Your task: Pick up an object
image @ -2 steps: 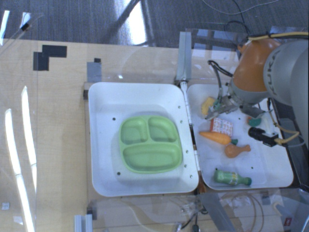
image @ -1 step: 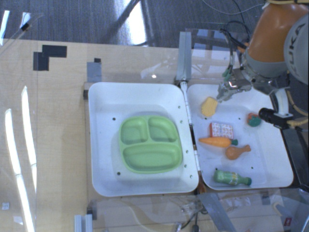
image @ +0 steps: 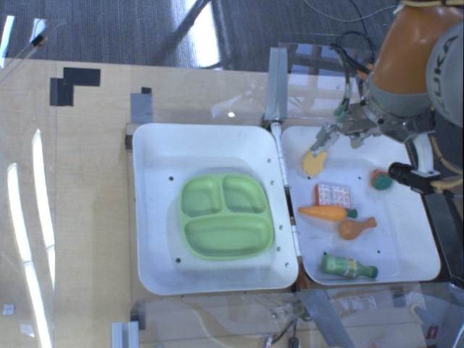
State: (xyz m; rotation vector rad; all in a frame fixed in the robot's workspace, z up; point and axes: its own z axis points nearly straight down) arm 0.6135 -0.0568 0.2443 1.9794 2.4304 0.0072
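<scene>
The right bin (image: 428,256) holds several small items. A yellow piece (image: 314,164) lies near its back left corner. Further forward are a red-and-white box (image: 333,194), an orange carrot (image: 323,212), a brown drumstick-shaped toy (image: 354,227) and a green bottle (image: 349,267). A small green and orange ball (image: 381,180) sits toward the right wall. My gripper (image: 339,141) hangs over the back of this bin and is open. Its left fingertip (image: 323,139) is just above the yellow piece, and nothing sits between the fingers.
The left bin (image: 156,267) holds a green divided plate (image: 226,216). A raised ridge (image: 284,194) separates the two bins. Cables and a metal frame (image: 277,85) stand behind the bins. The arm's black fitting (image: 413,176) reaches over the right bin's right side.
</scene>
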